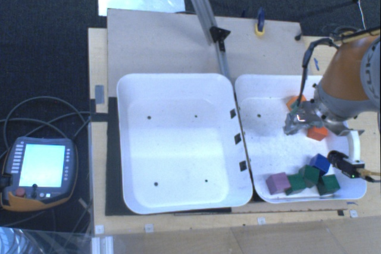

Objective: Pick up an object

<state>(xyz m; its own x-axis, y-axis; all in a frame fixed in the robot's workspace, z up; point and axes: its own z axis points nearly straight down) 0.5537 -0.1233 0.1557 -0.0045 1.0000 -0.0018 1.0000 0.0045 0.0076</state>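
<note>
My gripper (293,125) hangs low over the middle of the right bin (262,105), under the grey and orange arm. An orange block (294,102) lies just behind it and a second orange block (317,134) just to its right. Along the bin's front edge sit a purple block (277,182), a blue block (319,162) and green blocks (308,176). The arm's body hides the fingertips, so nothing shows between them.
The left bin (178,140) stands beside the right one, with a thin divider of black clips between them. A grey pole (202,3) slants down to the bins' back edge. A teach pendant (38,172) lies on the floor at left.
</note>
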